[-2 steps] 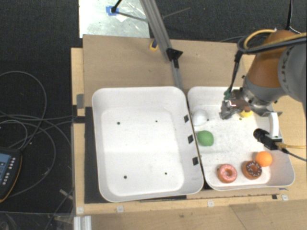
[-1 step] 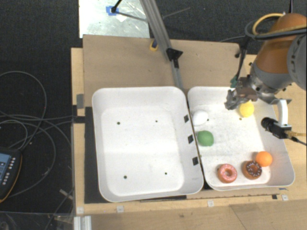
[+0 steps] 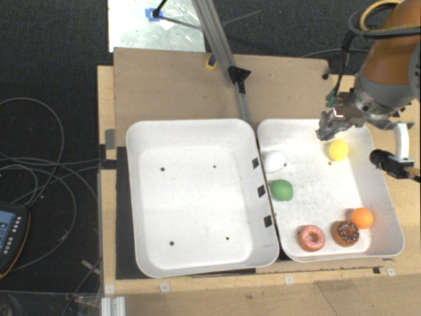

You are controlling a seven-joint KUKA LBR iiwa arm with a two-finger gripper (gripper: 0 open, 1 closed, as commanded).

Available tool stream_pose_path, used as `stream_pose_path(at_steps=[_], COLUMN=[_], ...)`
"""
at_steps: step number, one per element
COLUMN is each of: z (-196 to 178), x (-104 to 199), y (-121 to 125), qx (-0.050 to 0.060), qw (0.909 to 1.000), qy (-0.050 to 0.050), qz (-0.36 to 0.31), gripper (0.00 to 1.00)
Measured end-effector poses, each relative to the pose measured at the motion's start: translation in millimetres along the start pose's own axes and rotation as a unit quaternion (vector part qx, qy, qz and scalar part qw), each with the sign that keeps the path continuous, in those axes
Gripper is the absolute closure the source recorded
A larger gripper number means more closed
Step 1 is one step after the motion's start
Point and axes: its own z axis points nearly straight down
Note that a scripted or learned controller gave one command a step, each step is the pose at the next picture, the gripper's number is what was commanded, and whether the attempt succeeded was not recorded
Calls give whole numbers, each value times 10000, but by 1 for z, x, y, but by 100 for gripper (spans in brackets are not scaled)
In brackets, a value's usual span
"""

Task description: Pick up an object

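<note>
Yellow ball (image 3: 338,150) sits in the right bin (image 3: 378,206), touching or just beside the gripper (image 3: 327,133) on the ball's upper left. Whether the jaws are spread or closed, I cannot tell. Centre over the ball before descending, probably rightward slightly.

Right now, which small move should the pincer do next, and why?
Probably a short shift toward the yellow ball, then down. The pincer hangs just beside it in the right bin, with nothing seen between its fingers, and that ball is the nearest object.
</note>
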Motion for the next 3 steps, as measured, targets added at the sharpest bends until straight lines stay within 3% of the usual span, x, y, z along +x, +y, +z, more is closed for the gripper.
stream_pose_path(at_steps=[3], z=[8], x=[159], y=[42], qx=[23], qw=[10000], qy=[15], qz=[-27], gripper=[100])
